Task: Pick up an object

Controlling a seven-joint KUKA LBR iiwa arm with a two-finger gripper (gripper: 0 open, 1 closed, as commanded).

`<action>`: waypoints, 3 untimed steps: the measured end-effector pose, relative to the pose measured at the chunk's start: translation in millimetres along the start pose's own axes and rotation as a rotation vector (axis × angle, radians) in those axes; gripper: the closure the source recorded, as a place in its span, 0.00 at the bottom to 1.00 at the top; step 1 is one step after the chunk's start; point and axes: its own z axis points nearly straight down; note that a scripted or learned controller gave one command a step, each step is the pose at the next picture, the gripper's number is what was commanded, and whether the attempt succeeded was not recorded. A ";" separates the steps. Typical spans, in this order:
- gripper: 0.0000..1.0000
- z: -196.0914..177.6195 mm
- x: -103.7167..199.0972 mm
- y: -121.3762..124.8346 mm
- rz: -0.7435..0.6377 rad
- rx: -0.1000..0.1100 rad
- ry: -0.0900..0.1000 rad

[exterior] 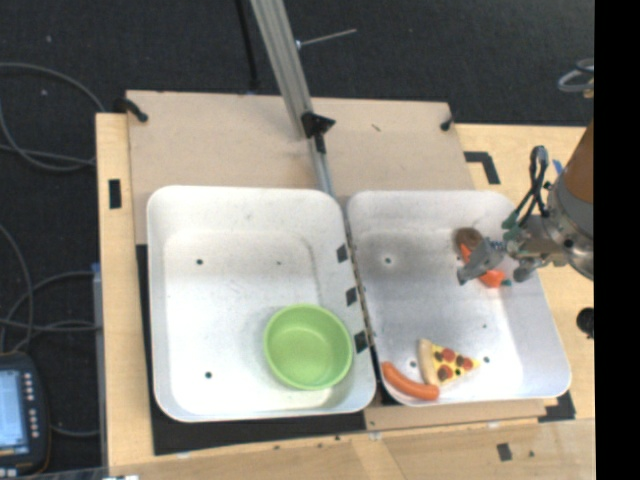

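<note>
The gripper point(478, 264) sits low over the right bin point(420, 228), at the end of the arm point(560, 230) reaching in from the right, and a small orange object point(492, 278) lies right at its tip. Whether that object is between the fingers or just beneath them cannot be told, and neither can the gripper's state, gripping or loose.

To do this step well, the grasp should be centred on the orange object before any lift, then raised straight up and slowly (a small rounded piece slips easily).

Below the gripper and nearer the bin's front edge lie a pizza slice toy point(445, 362) and a toy sausage point(408, 382), touching or nearly so. Far to its left, in the other bin point(190, 228), rests a green bowl point(308, 345).
</note>
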 end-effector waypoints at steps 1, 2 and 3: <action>0.00 0.0 -0.1 0.0 0.001 0.000 0.000; 0.00 50.2 5.0 -7.8 0.004 0.006 -0.002; 0.00 113.3 0.6 -9.2 0.005 0.008 -0.001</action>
